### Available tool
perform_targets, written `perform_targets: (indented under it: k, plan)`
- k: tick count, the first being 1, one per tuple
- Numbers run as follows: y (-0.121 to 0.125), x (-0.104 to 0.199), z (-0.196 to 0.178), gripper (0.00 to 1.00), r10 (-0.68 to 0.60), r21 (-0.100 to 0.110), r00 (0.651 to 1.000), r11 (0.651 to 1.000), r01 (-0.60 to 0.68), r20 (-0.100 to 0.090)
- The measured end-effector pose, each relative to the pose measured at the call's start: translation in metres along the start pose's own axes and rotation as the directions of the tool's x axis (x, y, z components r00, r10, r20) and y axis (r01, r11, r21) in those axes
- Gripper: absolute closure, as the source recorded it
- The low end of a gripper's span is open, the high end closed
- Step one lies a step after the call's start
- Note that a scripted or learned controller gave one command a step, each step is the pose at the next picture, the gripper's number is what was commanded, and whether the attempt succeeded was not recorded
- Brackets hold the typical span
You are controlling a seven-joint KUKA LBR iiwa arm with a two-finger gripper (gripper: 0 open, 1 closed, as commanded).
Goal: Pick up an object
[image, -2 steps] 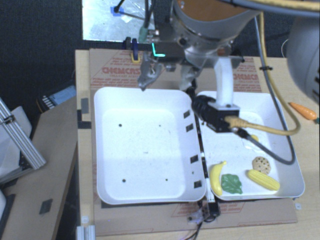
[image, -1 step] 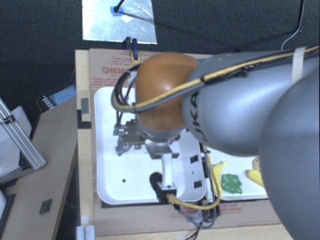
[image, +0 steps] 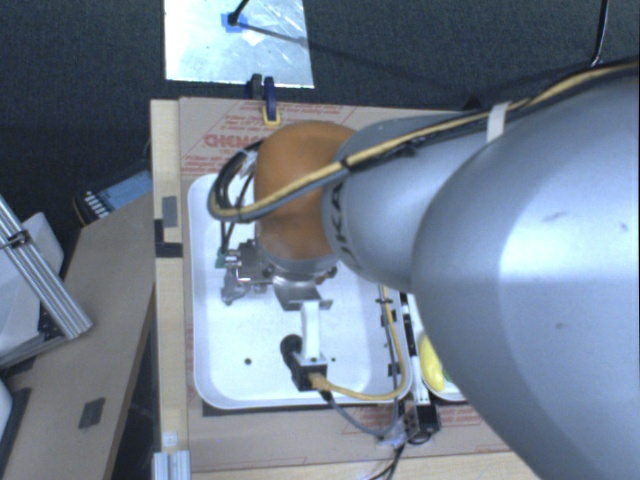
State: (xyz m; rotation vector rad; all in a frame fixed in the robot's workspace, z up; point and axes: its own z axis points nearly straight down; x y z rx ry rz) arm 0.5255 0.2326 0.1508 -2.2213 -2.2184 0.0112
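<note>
White bin [image: 215,368] on cardboard-covered bench [image: 200,133]; dark floor [image: 80,58], perhaps carpet.

2 white bins [image: 215,368], 1 yellow object [image: 432,365]

Robotics lab: grey arm [image: 500,228] over white bin [image: 215,368] on cardboard-lined table [image: 170,298], aluminium framing [image: 40,278], dark carpet floor [image: 70,58].
</note>
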Motion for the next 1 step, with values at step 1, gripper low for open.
perform_targets:
  k: [1]
  plan:
    - [0.0011, 0.0019, -0.0156, 1.00, -0.001, -0.007, 1.000, 1.000, 0.001, -0.005]
